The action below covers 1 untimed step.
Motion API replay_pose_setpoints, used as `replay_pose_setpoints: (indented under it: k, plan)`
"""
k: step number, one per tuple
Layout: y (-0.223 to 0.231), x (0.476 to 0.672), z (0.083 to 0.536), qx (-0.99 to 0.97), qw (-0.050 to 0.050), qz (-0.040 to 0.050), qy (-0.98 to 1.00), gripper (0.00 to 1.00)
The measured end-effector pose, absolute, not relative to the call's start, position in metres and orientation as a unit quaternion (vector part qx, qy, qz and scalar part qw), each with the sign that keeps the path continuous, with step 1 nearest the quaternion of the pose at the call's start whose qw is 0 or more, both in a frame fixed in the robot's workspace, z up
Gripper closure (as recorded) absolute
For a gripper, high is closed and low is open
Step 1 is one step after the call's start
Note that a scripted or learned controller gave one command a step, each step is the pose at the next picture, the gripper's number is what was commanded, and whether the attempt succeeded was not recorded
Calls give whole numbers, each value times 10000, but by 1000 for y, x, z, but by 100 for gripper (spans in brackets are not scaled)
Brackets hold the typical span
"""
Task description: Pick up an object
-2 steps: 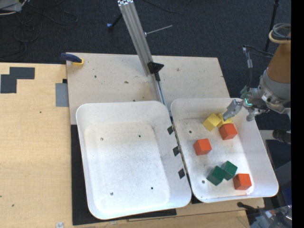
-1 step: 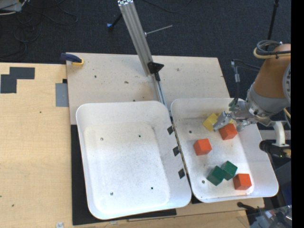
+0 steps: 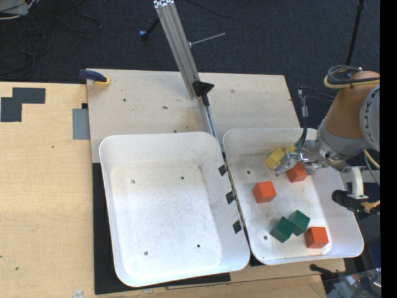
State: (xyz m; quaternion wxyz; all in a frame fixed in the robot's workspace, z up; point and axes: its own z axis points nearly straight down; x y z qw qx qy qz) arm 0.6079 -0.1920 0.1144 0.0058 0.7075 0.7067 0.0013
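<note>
The left bin (image 3: pixel 161 210) lay well to the gripper's left, the right bin (image 3: pixel 338 238) beneath it. The arm (image 3: pixel 350 120) reached in from the right, wrist angled down over the right bin. The gripper (image 3: pixel 293 164) sat low between a yellow block (image 3: pixel 275 158) on its left and a red block (image 3: pixel 298 173) just below; whether its fingers were spread or closed could not be told. Further below lay an orange block (image 3: pixel 264 191), two touching green blocks (image 3: pixel 290 225) and another orange block (image 3: pixel 317 236).
</note>
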Motion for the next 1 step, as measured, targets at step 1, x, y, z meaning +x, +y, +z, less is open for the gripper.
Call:
replay_pose_setpoints:
  k: [1]
  plan:
    - [-192, 612, 118, 7071, 114, 53, 7070, 0]
